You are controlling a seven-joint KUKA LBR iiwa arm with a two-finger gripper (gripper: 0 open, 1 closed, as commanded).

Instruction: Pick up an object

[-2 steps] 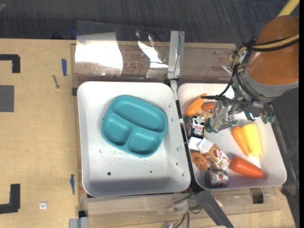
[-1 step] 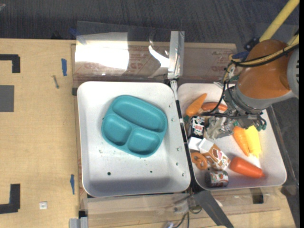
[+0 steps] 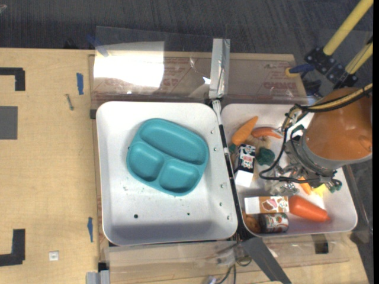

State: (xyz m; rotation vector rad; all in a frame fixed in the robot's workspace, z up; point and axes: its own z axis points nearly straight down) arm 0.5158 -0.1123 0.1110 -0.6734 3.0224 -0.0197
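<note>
The arm, with its orange band, reaches down into the right bin. My gripper sits low among the objects there, its tip hidden by the wrist and cables. Around it lie an orange carrot, a white box with a food picture, a small can, a second carrot, an orange piece, a dark green item and a black-and-white carton. I see nothing clearly held.
The left bin holds a teal divided plate. A metal divider stands between the bins at the back. Yellow rods with black clamps cross the top right corner.
</note>
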